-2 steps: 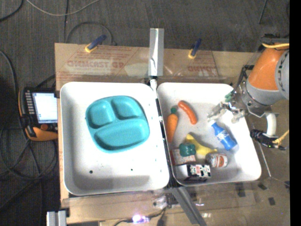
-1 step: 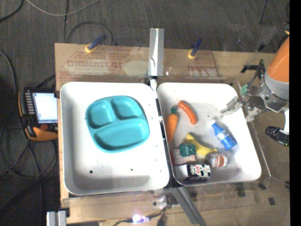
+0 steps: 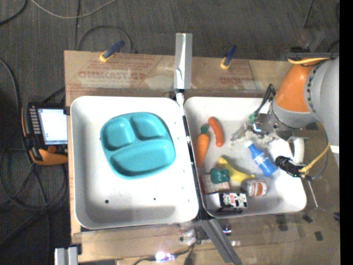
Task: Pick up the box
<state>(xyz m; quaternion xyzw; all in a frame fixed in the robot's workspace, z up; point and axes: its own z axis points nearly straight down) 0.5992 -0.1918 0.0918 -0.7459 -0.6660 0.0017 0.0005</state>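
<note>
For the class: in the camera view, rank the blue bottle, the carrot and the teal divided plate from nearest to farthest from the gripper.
Measured from the gripper:
1. Blue bottle, just below it in the right bin.
2. Carrot, at that bin's left side.
3. Teal divided plate, in the left bin.

faint red print on the cardboard sheet (image 3: 118,73), letters too blurred to read

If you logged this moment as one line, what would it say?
arm: over right white bin | gripper: above blue bottle, holding nothing seen | small dark printed box: at bin's near edge, untouched | left bin: turquoise divided tray
</note>
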